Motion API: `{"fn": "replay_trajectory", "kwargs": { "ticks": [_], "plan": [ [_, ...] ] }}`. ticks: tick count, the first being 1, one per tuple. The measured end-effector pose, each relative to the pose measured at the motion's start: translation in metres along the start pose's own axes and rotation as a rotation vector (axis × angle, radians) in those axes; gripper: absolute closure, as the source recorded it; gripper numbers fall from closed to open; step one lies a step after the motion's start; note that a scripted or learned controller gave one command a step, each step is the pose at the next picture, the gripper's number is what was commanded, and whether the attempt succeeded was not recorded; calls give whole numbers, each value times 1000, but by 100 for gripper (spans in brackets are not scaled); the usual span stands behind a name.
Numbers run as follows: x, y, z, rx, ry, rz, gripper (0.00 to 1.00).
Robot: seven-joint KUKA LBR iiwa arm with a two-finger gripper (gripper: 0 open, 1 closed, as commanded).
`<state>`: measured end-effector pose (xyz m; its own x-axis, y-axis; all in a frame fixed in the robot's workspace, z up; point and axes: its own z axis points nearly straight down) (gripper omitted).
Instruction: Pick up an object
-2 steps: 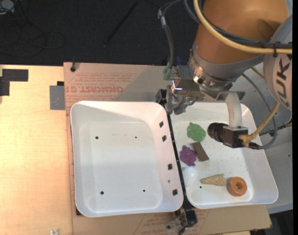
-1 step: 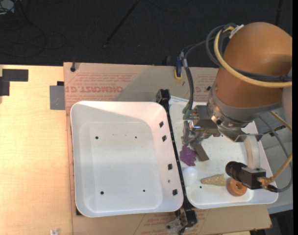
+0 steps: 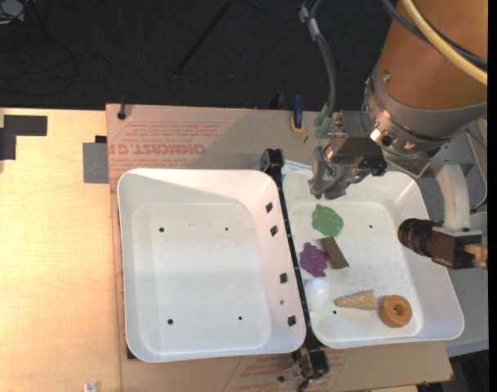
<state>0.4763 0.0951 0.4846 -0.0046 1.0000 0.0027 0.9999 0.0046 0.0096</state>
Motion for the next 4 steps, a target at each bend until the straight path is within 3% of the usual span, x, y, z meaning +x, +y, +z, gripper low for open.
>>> {"fn": "replay_trajectory", "kwargs": {
  "ticks": [1,2,3,4],
  "plan": [
    [57,1,-55,9,-3,1,100],
    [122,0,-52,13,-4,-1,100],
    [150,28,-51,12,-4,2,100],
    [148,0,-52,16,-5,3,100]
  ]
}}
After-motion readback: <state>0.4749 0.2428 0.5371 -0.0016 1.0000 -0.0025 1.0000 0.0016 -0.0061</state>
